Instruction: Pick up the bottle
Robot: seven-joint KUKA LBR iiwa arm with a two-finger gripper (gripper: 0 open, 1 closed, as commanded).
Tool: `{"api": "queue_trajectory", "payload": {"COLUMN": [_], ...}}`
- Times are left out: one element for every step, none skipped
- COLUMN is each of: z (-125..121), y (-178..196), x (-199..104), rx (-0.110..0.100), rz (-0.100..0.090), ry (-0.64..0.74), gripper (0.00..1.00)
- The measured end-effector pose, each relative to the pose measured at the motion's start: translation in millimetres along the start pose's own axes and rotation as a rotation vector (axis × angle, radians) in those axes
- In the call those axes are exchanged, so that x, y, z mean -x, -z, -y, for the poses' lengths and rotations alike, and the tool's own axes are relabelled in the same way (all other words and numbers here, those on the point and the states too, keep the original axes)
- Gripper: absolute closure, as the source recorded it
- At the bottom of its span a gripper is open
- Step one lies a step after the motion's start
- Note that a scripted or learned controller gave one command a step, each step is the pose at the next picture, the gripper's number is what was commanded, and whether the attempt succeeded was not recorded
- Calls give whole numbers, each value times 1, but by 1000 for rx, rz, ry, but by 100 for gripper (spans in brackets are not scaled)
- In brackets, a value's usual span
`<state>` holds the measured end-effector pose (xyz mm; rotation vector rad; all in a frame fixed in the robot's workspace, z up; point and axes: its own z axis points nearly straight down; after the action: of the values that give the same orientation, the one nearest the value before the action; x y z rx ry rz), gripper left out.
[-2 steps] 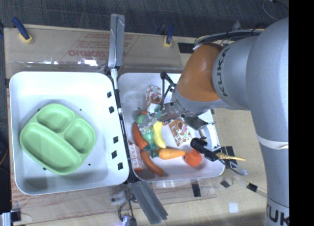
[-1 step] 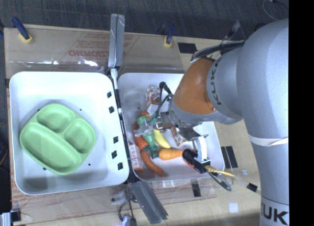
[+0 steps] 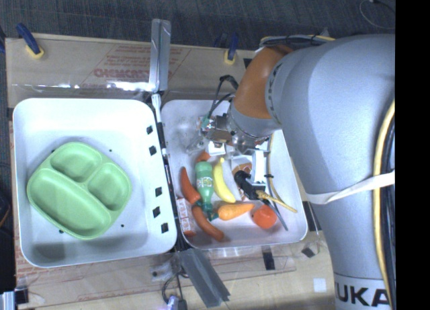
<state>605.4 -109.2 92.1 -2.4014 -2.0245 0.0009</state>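
Note:
The bottle (image 3: 204, 185) is green with a white label and lies lengthwise in the right bin (image 3: 176, 127), cap toward the bin's front. A yellow banana (image 3: 224, 181) touches its right side and a red sausage (image 3: 188, 185) lies along its left. My gripper (image 3: 215, 134) hangs over the back part of this bin, just behind the bottle's far end, under the orange wrist band (image 3: 254, 93). Nothing shows between the gripper and the bottle.
In front of the bottle lie a carrot (image 3: 235, 211), an orange-red round fruit (image 3: 265, 216) and a second sausage (image 3: 207, 225). The left bin (image 3: 40, 117) holds a green divided plate (image 3: 79, 188). The arm's bulk covers the bench's right side.

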Motion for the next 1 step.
{"api": "queue_trajectory", "payload": {"z": [52], "y": [-1], "x": [-10], "rx": [-5], "rz": [0], "ry": [-69], "gripper": [0]}}
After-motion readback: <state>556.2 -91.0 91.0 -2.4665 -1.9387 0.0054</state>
